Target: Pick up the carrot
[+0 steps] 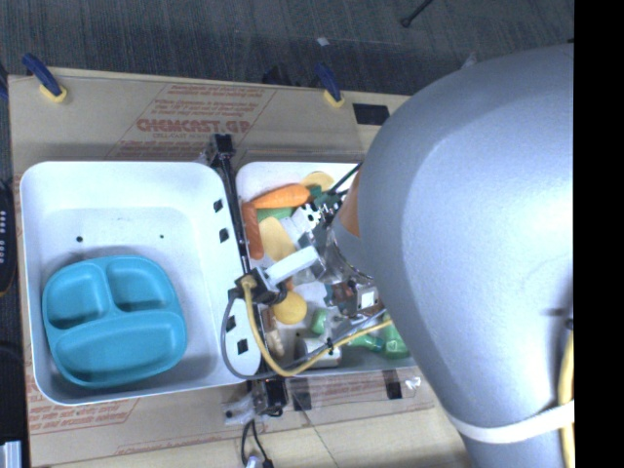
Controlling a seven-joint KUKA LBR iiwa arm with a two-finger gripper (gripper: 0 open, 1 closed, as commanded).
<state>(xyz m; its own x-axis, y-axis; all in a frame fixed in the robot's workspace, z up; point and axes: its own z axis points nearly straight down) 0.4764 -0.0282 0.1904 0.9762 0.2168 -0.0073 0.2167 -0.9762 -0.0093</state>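
Grey arm [487, 252] over rt bin [255, 175]; 1 carrot [278, 199]; 1 blue tray [114, 316] lt bin.

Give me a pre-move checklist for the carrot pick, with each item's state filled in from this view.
1. Carrot located: ok. The carrot lies near the far end of the right bin.
2. Carrot free of the gripper: ok. The gripper sits lower in the bin, apart from the carrot.
3. Finger state: cannot tell; the arm and cabling crowd the gripper.
4. Clear approach to the carrot: not ok. Other toy food lies right against it, including a yellow piece.
5. Left bin uninvolved: ok. It holds the blue divided tray.
6. Rest of the right bin visible: not ok; the arm covers much of it.
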